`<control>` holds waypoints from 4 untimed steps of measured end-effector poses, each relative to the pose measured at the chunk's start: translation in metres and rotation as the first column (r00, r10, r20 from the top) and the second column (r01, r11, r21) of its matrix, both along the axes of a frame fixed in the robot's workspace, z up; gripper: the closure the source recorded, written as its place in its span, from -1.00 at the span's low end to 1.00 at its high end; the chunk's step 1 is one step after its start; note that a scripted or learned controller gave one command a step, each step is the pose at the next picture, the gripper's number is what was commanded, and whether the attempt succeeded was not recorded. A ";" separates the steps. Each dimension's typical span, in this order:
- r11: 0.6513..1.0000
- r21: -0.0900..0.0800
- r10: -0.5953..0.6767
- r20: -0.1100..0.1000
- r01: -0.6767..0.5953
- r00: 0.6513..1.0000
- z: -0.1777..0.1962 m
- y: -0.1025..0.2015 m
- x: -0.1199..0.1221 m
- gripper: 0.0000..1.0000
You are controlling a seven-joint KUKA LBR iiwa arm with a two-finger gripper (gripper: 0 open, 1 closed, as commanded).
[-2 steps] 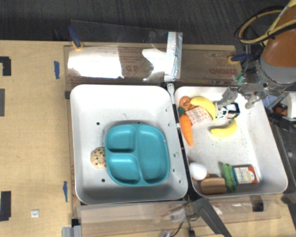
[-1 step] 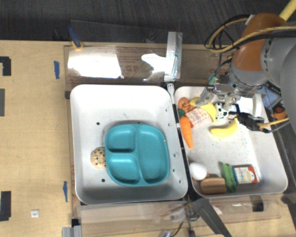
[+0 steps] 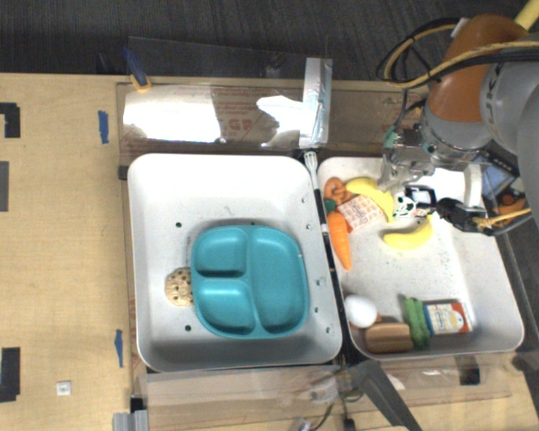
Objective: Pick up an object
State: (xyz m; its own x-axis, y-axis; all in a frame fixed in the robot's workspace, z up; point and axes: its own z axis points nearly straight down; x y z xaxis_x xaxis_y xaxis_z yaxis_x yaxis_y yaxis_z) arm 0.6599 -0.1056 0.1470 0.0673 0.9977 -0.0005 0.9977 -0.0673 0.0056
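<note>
My gripper [image 3: 402, 180] hangs over the back of the right bin [image 3: 485, 277], just above a yellow banana [image 3: 408, 235] and a small black-and-white toy [image 3: 411, 206]. Its fingers are hidden under the wrist. Left of it lie an orange-and-white packet [image 3: 363, 212], a carrot [image 3: 340, 239] along the bin's left wall, and a small orange piece [image 3: 334, 189]. At the bin's front are a white egg [image 3: 360, 312], a wooden block [image 3: 388, 337], a green item [image 3: 416, 320] and a small box [image 3: 447, 317].
The left bin [image 3: 162, 196] holds a teal divided plate [image 3: 249, 279] with a speckled cookie [image 3: 179, 285] at its left edge. A shiny panel [image 3: 216, 115] stands behind the left bin. Bare floor shows in the middle of the right bin.
</note>
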 end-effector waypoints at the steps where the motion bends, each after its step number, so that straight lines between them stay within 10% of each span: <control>1: 1.000 0.000 0.000 -0.001 0.000 1.000 -0.001 0.000 0.000 -1.00; 2: 0.997 -0.008 0.081 0.026 -0.081 0.996 -0.030 0.010 0.014 -1.00; 3: 0.893 0.005 0.450 -0.004 -0.450 0.893 -0.050 -0.019 0.009 -1.00; 4: 0.922 -0.010 0.387 0.017 -0.387 0.922 -0.050 -0.015 -0.058 -1.00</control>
